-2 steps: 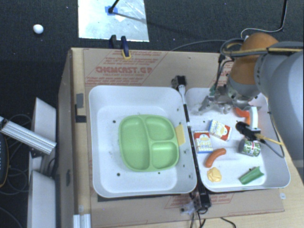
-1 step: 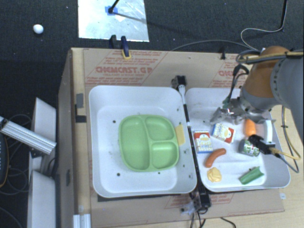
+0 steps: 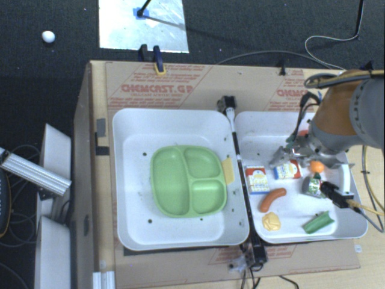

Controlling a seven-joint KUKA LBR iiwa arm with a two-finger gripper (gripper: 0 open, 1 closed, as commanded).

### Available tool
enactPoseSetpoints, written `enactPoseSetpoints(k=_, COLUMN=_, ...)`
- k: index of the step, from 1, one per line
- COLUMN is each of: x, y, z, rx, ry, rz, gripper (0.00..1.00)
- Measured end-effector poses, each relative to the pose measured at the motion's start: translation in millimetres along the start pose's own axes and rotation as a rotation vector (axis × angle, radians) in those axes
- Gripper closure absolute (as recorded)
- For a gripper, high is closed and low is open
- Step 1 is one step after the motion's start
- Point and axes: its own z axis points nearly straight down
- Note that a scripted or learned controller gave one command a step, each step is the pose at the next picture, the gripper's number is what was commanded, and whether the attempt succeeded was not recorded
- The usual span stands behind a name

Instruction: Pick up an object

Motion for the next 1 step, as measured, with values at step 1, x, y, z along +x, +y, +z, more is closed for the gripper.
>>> enactPoseSetpoints(k=1, x=-25.0, y=78.8, z=-0.6, rx=-0.003, ry=0.0, rz=-0.004, gripper=0.0)
